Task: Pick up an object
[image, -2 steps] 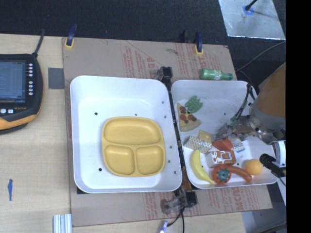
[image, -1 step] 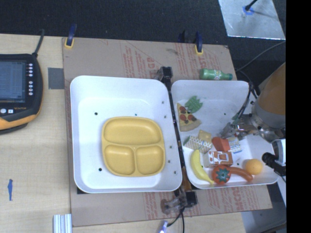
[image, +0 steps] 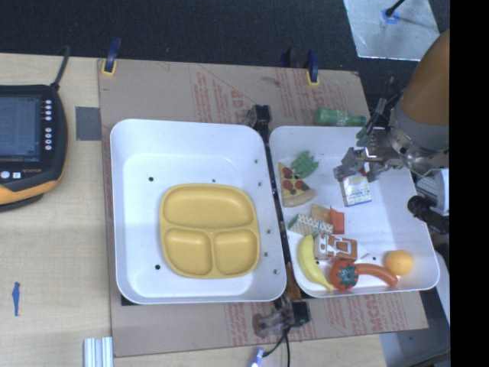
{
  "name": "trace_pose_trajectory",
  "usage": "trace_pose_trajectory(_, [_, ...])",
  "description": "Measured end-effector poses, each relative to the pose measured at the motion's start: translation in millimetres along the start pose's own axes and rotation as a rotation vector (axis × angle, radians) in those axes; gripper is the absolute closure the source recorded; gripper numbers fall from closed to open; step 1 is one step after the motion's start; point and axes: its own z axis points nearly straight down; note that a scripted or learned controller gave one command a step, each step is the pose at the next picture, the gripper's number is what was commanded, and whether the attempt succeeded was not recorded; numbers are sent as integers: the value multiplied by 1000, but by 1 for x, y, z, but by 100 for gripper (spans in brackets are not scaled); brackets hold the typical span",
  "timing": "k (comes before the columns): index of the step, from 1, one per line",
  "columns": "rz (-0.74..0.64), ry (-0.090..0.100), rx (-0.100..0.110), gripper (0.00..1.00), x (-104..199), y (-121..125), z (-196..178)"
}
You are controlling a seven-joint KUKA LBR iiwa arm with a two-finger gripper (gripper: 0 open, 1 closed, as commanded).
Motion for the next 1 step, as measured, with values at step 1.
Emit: trace_pose_trajectory(1, [-1,-1,3,100,97,-3,5])
